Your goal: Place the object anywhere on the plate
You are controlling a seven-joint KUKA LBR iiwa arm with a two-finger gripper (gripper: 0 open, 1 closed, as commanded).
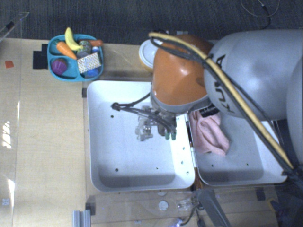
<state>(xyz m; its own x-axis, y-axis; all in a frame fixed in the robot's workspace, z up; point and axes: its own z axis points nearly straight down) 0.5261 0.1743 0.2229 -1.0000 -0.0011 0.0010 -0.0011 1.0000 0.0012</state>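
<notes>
Broadly, the layout: two shallow white bins sat side by side on a pale wooden bench [42, 141], seen from above at a slant.
Arm: the grey arm [255, 70] came in from the right and covered much of the right bin [236, 169]; its orange band [180, 74] hung over the top right corner of the left bin [118, 164].
Cables: a yellow cable [236, 98] ran along the arm and over the orange band; a dark cable [130, 107] looped out to the left just below the band.
Gripper: the gripper [154, 126] pointed down over the upper right part of the left bin's floor, close to the wall between the two bins.
Claw state: blurred and partly hidden under the wrist, so whether it was spread or pressed together could not be told; nothing could be made out in its grasp.
Pink cloth [208, 134]: crumpled in the right bin, against that bin's left wall, just right of the gripper and apart from it.
Plate [144, 56]: a pale round dish on the bench just beyond the left bin's far edge, largely hidden behind the orange band.
Blue tray [52, 72]: a divided tray on the bench beyond the left bin's top left corner, holding toy food, among it a banana [71, 39], a carrot [65, 48] and a purple piece [59, 66].
</notes>
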